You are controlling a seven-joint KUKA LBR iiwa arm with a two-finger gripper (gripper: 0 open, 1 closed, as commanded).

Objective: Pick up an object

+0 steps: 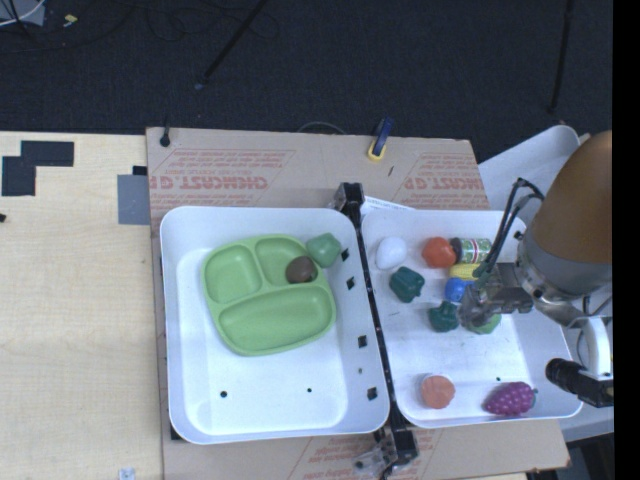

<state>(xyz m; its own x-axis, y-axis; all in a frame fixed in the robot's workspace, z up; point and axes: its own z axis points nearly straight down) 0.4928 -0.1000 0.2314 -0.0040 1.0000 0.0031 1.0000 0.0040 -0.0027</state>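
Gripper (482, 311) hung low over small toys (446, 315) in the right bin (545, 353) — whether parted, I couldn't tell; they looked light, rubbery — best pinched across the middle.

Pincer (480, 313) low in right bin (540, 368) among small toys — dark green piece (443, 317) just beside it (grip unclear); green divided plate (265, 298) in left bin (190, 368).

You were looking at a robotics lab bench, not a home: two white bins (180, 298) sat on printed cardboard sheets (250, 173) over a pale wooden table (70, 318). Loose cables (30, 8) trailed across the dark carpeted floor (330, 58) behind, and toy food (438, 252) filled one bin.
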